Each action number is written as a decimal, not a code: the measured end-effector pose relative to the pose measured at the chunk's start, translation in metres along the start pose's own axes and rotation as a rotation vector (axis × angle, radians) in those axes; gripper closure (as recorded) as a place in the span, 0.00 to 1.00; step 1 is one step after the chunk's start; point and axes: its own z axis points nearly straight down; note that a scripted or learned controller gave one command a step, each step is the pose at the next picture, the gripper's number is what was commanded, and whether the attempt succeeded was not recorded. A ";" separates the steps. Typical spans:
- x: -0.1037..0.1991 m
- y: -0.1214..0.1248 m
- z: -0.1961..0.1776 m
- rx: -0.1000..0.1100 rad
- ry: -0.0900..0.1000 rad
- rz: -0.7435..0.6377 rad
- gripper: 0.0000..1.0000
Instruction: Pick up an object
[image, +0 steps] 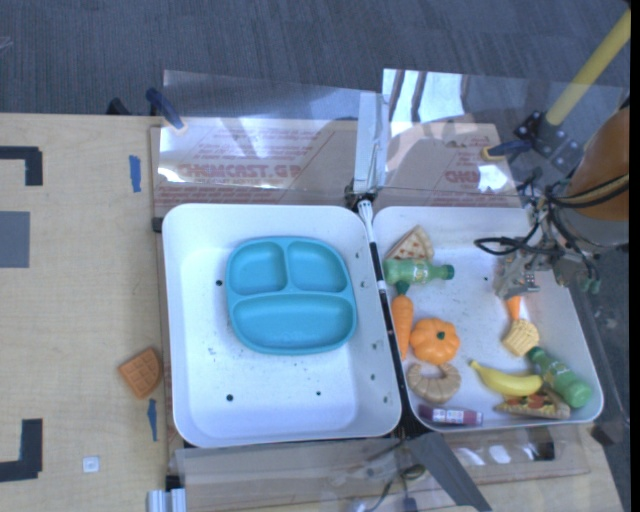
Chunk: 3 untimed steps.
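i see gripper (517, 285) low in right bin (470, 228), just above small carrot (514, 306) — carrot directly under it, long axis roughly up-down in view. jaws' opening: cannot tell, cables clutter wrist. nothing visibly held — corn (520, 337) close below.

We see a robot lab. Two white bins (190, 400) sit on a wooden bench (70, 250) with tape marks (135, 172). Toy food (435, 340) fills one.

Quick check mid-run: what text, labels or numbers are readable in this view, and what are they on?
"CHEMCAST" plus letters like "G P", faint and partly lost in glare, on the left clear panel behind the bins.
Red print on the right clear panel: too blurred to read.
Bottle labels: too small to read.
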 end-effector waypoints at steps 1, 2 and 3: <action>0.000 0.000 0.001 -0.001 0.002 0.000 0.00; -0.004 -0.002 0.016 -0.002 0.013 0.094 0.00; -0.009 -0.002 0.000 0.001 -0.003 0.091 1.00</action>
